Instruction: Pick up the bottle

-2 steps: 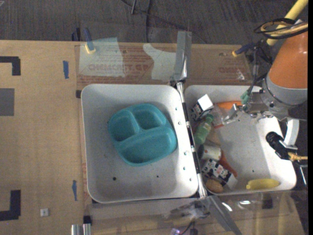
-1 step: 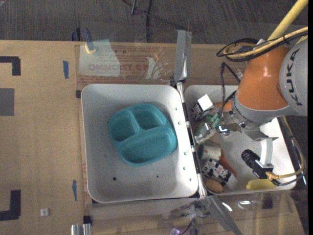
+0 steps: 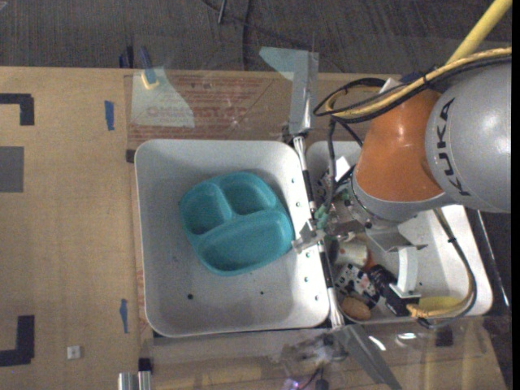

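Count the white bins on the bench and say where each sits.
2. The left bin holds a teal divided tray; the right bin lies under the arm, which may hide some contents.

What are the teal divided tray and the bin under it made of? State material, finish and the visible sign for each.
Teal divided tray: probably moulded plastic, smooth and slightly glossy; even colour, rounded compartment edges and soft highlights suggest it.
Left bin: probably plastic as well, though painted metal is possible; matte white, with rounded corners and a few dark specks on its floor.
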Motion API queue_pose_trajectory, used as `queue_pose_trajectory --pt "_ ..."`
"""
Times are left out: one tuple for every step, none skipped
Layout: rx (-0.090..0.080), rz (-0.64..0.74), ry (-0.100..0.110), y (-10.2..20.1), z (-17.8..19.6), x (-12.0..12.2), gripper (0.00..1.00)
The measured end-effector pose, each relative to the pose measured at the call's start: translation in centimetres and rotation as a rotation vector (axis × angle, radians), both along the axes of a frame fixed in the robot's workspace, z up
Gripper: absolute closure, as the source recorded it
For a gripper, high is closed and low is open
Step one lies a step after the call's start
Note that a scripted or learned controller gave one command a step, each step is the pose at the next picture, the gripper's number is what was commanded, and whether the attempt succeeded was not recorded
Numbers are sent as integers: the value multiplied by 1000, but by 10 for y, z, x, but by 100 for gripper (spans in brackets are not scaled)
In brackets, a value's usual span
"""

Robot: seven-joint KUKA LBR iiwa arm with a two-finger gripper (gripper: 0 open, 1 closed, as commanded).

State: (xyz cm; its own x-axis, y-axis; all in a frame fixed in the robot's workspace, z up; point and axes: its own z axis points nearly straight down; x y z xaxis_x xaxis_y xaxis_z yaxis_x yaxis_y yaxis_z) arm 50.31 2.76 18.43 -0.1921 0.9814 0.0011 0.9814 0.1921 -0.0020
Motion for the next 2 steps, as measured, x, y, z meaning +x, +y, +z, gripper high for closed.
queue_pose_trajectory --pt "-1 -206 -2 -22 27 -15 0" --pt "-1 -254 0 -58 0 -24 0"
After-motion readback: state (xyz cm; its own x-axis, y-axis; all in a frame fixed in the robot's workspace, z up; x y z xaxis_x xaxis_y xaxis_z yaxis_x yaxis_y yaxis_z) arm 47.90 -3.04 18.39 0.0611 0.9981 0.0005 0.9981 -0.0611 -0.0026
